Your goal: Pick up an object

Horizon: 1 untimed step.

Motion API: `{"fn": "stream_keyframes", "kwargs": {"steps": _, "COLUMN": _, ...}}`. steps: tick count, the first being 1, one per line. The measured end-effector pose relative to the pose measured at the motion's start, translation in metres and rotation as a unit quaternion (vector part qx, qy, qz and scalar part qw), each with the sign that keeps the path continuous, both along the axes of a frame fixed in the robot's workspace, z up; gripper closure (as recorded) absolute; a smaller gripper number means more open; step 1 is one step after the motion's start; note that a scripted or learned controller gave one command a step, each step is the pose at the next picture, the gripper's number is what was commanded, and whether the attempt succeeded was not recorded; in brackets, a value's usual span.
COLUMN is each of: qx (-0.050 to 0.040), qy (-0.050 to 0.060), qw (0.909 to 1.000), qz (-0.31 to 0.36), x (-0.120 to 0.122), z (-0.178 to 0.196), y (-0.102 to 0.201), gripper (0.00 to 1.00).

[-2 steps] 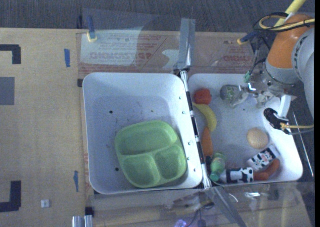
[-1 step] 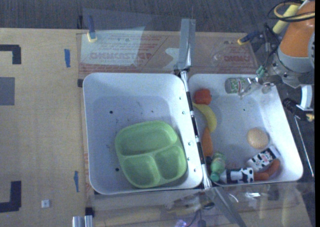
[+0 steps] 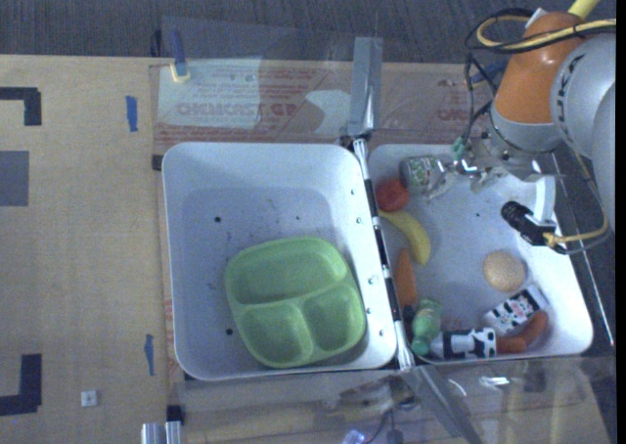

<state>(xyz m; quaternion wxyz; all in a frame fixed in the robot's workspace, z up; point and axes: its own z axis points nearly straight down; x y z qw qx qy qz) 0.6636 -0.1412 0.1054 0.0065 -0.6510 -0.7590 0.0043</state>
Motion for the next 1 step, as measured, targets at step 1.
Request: {"fn": "stream_keyframes", "kwargs": {"steps": 1, "qx": -0.0036, "qy": 0.002, "qw": 1.0, "qz": 0.008, "x": -0.0015, "z": -0.0209, "y": 0.0262, "gripper": 0.0}}
